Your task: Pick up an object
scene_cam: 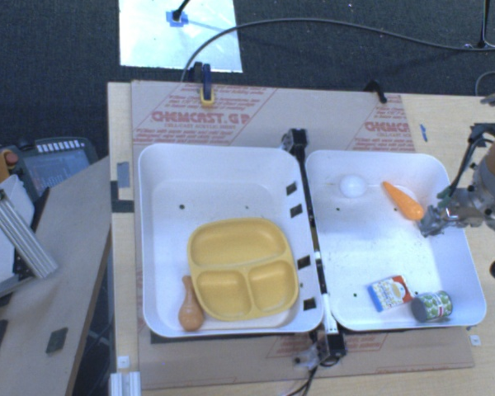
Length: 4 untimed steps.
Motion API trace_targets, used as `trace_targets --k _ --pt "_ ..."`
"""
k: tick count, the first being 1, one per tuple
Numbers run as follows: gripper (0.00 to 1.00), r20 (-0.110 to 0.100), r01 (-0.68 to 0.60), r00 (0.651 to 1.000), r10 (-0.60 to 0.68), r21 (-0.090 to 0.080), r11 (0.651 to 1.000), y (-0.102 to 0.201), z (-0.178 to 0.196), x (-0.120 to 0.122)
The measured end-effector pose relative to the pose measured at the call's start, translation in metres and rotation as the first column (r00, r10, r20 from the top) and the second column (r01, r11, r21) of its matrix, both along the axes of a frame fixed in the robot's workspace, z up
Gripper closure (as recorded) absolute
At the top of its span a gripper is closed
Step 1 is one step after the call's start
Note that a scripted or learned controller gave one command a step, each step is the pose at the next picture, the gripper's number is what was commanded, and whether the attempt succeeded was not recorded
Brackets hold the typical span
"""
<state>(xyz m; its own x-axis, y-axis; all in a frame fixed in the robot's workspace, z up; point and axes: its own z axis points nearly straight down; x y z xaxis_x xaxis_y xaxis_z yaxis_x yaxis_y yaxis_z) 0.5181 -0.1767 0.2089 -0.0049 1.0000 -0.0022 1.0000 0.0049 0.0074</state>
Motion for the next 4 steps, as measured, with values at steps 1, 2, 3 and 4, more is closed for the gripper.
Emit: trace_targets --k 1,2,3,4 --pt "1.00 0.001 0.000 1.000 0.000 -0.001 1.000 -0.001 0.063 -0.004" --pt "1.00 -0.004 -0.006 1.000 0.006 0.003 1.000 0.061 0.058 0.009" --pt "1.00 -0.006 -0.004 1.000 0.004 0.004 1.000 0.109 0.043 0.019" --pt "1.00 -0.005 -0.006 1.000 0.006 0.004 1.000 0.170 0.039 0.029"
